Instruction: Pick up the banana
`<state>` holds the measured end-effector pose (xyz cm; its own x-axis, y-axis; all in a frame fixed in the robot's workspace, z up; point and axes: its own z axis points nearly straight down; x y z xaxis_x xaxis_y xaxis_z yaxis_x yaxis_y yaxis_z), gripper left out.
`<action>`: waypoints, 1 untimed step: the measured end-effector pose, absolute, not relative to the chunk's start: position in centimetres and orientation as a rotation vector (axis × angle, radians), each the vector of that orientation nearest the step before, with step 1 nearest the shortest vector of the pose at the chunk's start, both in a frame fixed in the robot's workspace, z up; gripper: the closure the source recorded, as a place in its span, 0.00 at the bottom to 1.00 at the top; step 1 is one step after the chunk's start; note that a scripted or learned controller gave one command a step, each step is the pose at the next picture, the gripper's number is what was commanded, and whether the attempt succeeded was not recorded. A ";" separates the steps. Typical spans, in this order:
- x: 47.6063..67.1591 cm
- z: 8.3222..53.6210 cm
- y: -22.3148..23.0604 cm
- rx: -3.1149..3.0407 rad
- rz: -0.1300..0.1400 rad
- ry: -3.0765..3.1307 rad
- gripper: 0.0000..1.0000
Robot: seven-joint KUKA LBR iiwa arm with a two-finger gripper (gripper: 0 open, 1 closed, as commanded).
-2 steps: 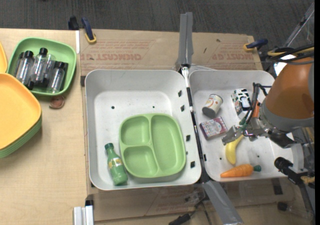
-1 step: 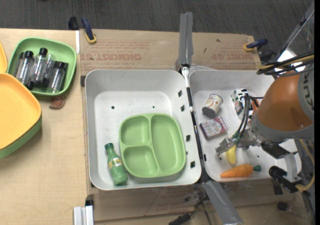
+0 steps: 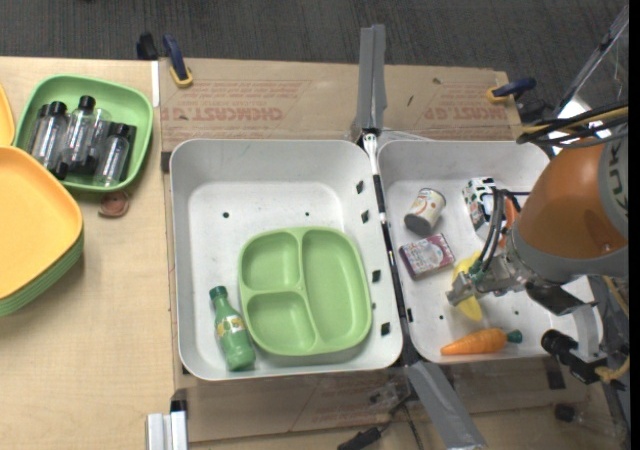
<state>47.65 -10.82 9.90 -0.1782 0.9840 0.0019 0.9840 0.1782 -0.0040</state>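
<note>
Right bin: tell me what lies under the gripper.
Under the gripper a yellow banana pokes out on the right bin floor; its upper part is covered by the arm.

Right bin (image 3: 400,238): bare floor along its left and top; pink packet (image 3: 425,255), cup (image 3: 425,209) and carrot (image 3: 477,341) crowd the banana (image 3: 468,288) from left and below.

The banana (image 3: 468,306), yellow and largely hidden, is seen lying flat on the right bin's floor, directly beneath the gripper (image 3: 466,288). Whether it is touched by the gripper cannot be told.
</note>
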 end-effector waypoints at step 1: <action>49.2 20.0 -8.9 -2.228 0.003 -2.215 1.00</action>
